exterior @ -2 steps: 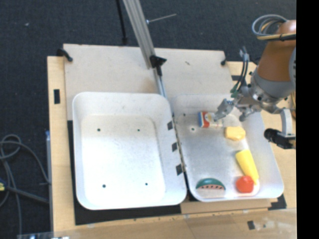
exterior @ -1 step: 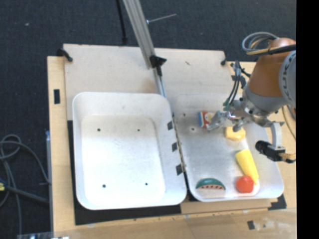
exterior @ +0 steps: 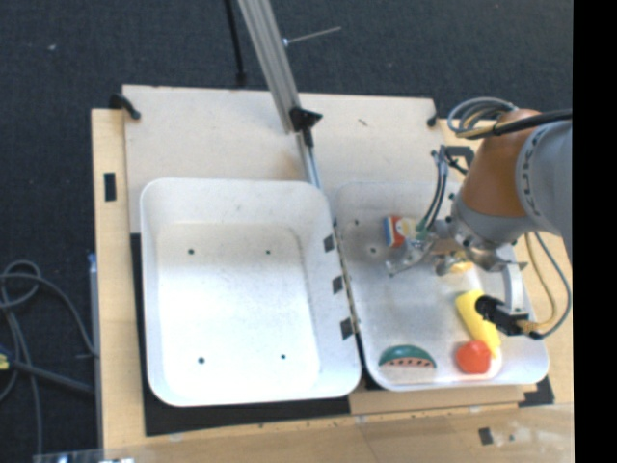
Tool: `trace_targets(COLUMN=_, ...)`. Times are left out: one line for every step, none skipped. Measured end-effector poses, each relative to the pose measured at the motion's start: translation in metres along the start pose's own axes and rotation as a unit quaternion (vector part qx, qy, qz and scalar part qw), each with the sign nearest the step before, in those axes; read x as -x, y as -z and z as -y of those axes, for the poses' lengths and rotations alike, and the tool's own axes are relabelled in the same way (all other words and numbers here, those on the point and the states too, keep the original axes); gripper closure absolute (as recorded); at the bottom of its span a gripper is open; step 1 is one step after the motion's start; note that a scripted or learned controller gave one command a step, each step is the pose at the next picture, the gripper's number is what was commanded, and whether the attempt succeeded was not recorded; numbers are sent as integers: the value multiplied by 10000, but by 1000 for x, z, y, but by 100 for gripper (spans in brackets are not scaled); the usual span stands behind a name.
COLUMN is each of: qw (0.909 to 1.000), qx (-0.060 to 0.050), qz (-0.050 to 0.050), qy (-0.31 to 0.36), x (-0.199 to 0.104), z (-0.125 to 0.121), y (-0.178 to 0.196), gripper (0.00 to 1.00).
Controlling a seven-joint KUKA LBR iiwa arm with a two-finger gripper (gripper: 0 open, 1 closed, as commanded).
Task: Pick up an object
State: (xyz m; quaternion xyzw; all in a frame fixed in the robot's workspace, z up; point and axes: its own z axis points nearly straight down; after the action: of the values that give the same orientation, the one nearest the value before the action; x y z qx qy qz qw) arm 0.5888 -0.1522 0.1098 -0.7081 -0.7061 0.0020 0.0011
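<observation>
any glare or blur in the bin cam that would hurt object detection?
Camera view: even, soft lighting, no hard glare on the white bins; overall low resolution and slightly soft; the small item by the gripper is too blurred to identify; banana and tomato read clearly.

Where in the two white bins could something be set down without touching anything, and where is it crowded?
The left bin offers bare floor from wall to wall. In the right bin, a free patch lies in the middle, bordered by the divider, the watermelon slice below and the banana on the right. The near right corner, with banana and tomato, and the area around the tool are crowded.
</observation>
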Motion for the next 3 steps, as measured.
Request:
trace_targets(qw=10000, qx=46, qz=-2, qy=-39, x=1, z=-2, y=15, gripper=100)
trace_targets(qw=10000, qx=50, qz=1, qy=-21, x=5, z=1, y=60, gripper=100)
trace_targets(qw=10000, qx=59, qz=4, qy=27, x=1, z=-6, y=107, gripper=100)
